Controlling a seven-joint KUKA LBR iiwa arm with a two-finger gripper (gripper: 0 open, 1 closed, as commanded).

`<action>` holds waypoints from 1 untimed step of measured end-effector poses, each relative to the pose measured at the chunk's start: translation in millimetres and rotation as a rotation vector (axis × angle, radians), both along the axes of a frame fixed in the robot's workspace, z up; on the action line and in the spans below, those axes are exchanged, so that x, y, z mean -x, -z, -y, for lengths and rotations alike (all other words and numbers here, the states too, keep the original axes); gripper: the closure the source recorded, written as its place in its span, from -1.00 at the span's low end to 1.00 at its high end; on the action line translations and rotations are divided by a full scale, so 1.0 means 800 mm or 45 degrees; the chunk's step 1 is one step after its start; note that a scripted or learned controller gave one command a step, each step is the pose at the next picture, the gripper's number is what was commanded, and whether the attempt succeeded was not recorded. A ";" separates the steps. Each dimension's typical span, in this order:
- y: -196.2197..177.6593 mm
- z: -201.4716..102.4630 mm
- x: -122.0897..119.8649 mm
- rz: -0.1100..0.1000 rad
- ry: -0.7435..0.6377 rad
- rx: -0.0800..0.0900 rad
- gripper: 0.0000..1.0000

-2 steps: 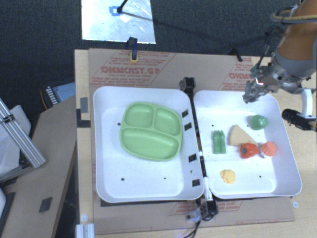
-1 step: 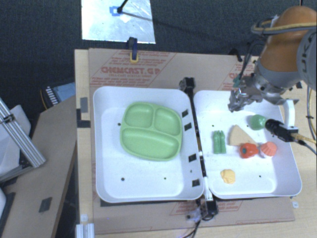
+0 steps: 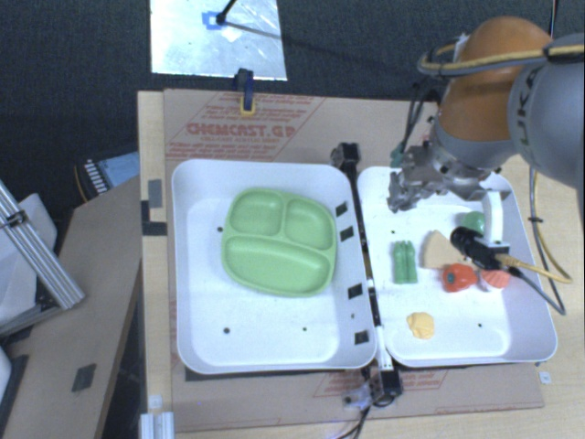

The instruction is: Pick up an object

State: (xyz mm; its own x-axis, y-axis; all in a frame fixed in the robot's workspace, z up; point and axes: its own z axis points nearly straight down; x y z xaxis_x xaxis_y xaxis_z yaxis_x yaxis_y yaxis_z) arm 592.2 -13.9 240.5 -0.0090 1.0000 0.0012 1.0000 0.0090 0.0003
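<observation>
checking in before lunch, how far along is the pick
Done: the gripper is over the right bin, near its back left corner. In hand: nothing visible between its fingers. Left: the whole pick; the green block, yellow piece and red-orange item lie on the bin floor.

We read "CHEMCAST" in red capitals on the brown board (image 3: 239, 126) behind the bins, followed by letters that look like "GP", fainter red print at the board's front edge too small for us to read
</observation>
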 end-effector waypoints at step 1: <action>0.015 -0.063 0.032 -0.003 -0.001 -0.001 1.00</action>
State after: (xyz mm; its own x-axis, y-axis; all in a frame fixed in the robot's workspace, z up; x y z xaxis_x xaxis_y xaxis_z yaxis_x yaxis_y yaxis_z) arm 566.9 36.7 228.7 -0.0096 1.0000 0.0019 1.0000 0.0096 -0.0020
